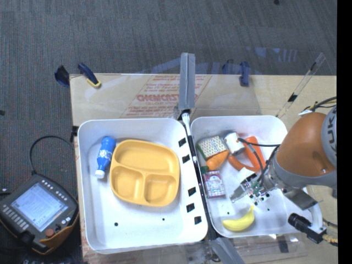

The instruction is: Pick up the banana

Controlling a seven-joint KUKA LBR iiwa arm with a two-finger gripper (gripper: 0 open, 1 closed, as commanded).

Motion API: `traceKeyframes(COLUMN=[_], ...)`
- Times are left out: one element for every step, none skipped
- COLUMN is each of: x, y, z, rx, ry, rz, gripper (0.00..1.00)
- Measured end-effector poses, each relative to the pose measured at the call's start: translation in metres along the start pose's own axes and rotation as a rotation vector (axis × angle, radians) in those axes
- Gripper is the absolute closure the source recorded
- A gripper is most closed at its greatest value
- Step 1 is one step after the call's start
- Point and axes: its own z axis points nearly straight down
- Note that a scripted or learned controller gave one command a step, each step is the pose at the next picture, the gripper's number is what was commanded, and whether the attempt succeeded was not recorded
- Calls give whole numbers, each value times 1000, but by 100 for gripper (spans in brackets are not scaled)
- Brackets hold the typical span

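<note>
Yellow banana [240,221], yellow tray [145,172], blue bottle [104,155], white bins [88,202].

We see the banana [240,221], small, bright yellow and gently curved, lying flat on the floor of the right-hand white bin [215,225] near its front wall, its ends turned upward in the view and its right tip lifted toward the bin's middle.

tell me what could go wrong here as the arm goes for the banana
The banana lies close to the near wall of the right bin, so the hand, which sits just above it in the view, may have little room on that side and could hit the wall. The red packet and orange pieces lie near the hand and might get knocked.
</note>
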Motion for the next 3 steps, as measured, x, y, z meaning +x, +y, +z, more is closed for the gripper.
traceKeyframes(x=[25, 3, 16], y=[6, 1, 3], z=[0, 0, 0], rx=[6, -1, 7], ry=[-8, -5, -8], rz=[-135, -197, -363], gripper=[0, 0, 0])
